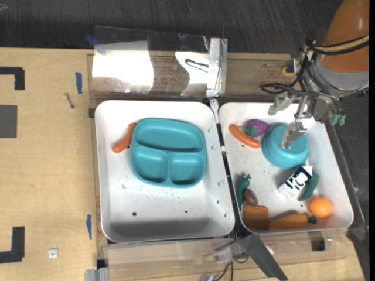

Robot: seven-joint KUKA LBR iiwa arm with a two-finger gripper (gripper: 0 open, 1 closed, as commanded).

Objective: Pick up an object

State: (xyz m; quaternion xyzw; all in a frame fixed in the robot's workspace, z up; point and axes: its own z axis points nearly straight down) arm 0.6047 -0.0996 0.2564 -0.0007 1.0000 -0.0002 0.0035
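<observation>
My gripper point(293, 134) hangs over the right bin point(343, 174), right above a teal bowl point(285, 152) near the bin's back. A purple toy point(256, 126) and an orange hot dog point(243, 136) lie just left of the bowl. In front of it lies a black-and-white card point(295, 180) with a green piece point(310, 186) at its side. Along the front wall sit an orange ball point(320, 207), a carrot point(290, 220), a brown block point(255, 215) and a small green toy point(242, 183).
The left bin point(111, 204) holds a teal divided plate point(168, 151) with an orange sausage point(123, 139) at its left edge. A shiny plastic sheet point(152, 69) lies behind the bins. The arm's orange band point(348, 16) sits at the upper right.
</observation>
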